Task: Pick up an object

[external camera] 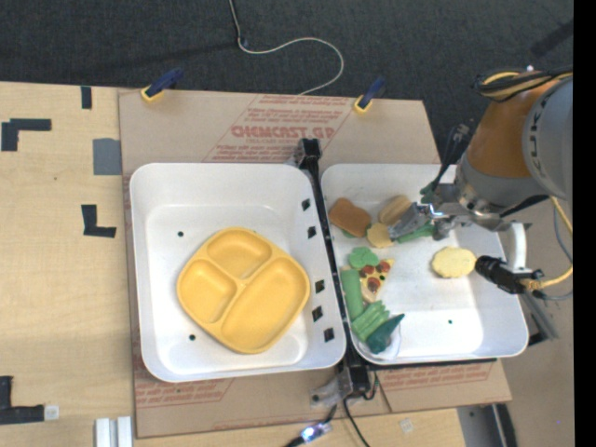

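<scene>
Toy bread by spread gripper fingers: go down slow, squeeze softly, lift straight up.

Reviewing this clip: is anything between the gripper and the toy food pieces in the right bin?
Nothing visible does. The gripper is already down among the pieces in the right bin, right beside the tan piece and the small round yellow piece; the brown bun lies just beyond them.

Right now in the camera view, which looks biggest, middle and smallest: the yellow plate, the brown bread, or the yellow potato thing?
1. Yellow plate, by far the largest.
2. Brown bread and yellow potato piece look about the same size, so I won't rank them.
</scene>
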